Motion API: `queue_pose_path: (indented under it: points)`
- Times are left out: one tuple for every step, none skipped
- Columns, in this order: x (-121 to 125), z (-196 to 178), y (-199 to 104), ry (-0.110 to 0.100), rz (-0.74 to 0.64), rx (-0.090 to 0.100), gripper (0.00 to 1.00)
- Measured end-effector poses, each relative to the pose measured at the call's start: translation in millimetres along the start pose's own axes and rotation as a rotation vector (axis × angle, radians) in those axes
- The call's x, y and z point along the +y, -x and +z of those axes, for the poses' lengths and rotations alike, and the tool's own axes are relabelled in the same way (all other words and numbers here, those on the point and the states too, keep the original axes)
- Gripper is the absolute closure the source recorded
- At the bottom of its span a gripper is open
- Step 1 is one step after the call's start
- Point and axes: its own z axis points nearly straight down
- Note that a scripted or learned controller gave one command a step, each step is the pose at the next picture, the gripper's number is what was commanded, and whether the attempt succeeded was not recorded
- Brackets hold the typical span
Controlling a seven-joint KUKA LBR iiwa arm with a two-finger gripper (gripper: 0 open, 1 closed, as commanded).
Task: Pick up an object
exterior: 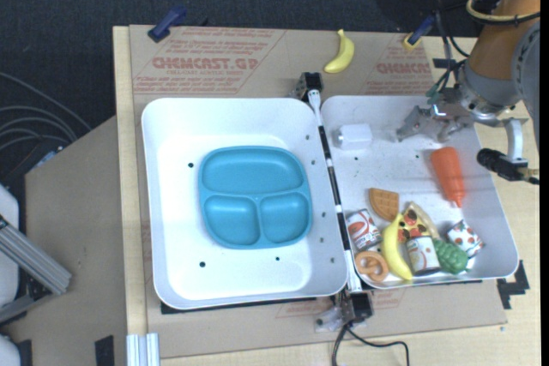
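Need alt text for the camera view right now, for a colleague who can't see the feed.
The gripper hovers over the back of the right bin, holding nothing, with a carrot just in front of it and a white block to its left. Toy food is piled at that bin's front, including a banana. The left bin holds a blue tray.

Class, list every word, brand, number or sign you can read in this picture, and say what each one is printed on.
"CHEMCAST G P": red print on the brown board behind the left bin, the last letters uncertain.
Same red print on the board behind the right bin: too blurred and partly covered to read.
Fine red lines under both headings: too small to read.
Can in the right bin: red and white label, lettering too small to read.
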Motion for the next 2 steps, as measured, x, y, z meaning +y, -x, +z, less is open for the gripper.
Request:
queue_pose_path:
  points:
    - [-14.0, -1.9, 2.4, 0.011, 0.0, -0.009, 0.0]
    - [-21.5, -2.3, 3.0, 0.014, 0.0, -0.011, 0.0]
